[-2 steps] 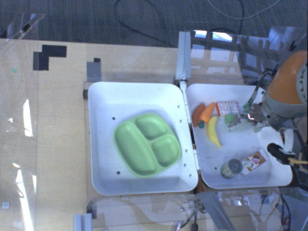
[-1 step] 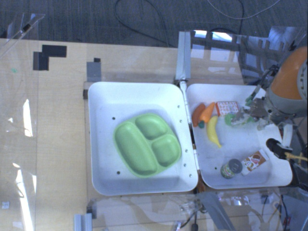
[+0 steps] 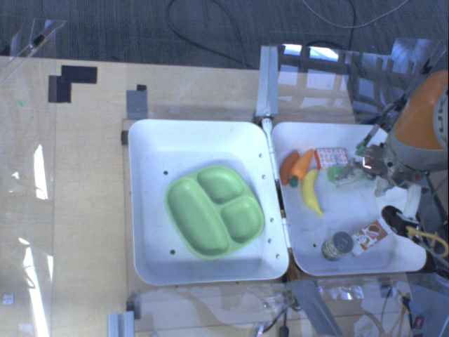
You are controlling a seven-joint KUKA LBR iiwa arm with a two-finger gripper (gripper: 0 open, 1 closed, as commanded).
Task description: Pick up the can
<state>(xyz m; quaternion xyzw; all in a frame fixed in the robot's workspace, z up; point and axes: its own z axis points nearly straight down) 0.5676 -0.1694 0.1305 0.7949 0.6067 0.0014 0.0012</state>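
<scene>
The can (image 3: 338, 245) stands upright near the front edge of the right bin (image 3: 393, 265), its grey metal top facing up. A small brown and white carton (image 3: 370, 235) lies right beside it. My gripper (image 3: 349, 173) hangs over the back half of the same bin, well behind the can and apart from it, close to a red and white box (image 3: 330, 158). The grey arm with its orange band (image 3: 426, 114) reaches in from the right.
A yellow banana (image 3: 311, 192) and an orange carrot-like piece (image 3: 294, 165) lie at the left of the right bin. The left bin (image 3: 151, 258) holds a green divided plate (image 3: 214, 209). A black cable part (image 3: 398, 220) hangs by the right bin's right side.
</scene>
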